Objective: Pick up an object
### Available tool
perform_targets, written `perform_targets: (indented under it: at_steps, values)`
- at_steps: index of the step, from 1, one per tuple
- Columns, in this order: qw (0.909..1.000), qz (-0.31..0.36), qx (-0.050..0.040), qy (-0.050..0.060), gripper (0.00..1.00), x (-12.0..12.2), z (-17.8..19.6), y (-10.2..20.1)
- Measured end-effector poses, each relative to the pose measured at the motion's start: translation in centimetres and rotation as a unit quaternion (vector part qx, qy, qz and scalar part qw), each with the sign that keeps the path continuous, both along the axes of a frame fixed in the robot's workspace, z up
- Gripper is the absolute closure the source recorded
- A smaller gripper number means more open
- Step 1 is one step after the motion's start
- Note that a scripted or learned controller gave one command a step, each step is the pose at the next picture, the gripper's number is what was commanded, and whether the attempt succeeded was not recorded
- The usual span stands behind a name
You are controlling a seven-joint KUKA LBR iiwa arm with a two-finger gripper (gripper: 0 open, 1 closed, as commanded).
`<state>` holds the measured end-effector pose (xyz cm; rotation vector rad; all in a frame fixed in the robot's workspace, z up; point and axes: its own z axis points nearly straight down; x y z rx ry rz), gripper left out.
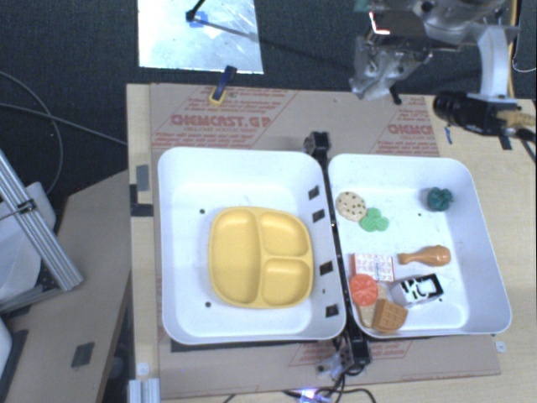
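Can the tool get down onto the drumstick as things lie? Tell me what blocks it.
Probably yes. The drumstick lies uncovered in the right bin, apart from the red-and-white card and the black-and-white piece. The tool hangs above the bench's far edge.

Yellow divided plate (260,257) in left bin (180,225)

The gripper (379,78) hangs behind the right bin (470,179), off its back-left corner, apart from everything in it. Toward the camera from the fingers lie a cookie (350,204) with a leafy piece (374,220) just beside it; further forward come a card (372,266), a round slice (363,288) and a waffle (388,315) — bunched near the bin's front-left. Right of those lie a drumstick (424,257) and a small block (421,289); a lone knobbly piece (439,197) sits near the back-right. The left bin (180,175) holds a divided plate (260,256) — well left of the fingers.
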<state>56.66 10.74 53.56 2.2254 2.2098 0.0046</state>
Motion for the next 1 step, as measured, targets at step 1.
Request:
perform_targets:
  at_steps: [1]
  values:
    - [1.0, 0.0, -0.0004, 0.007, 1.0, -3.26, -10.28, -7.14]
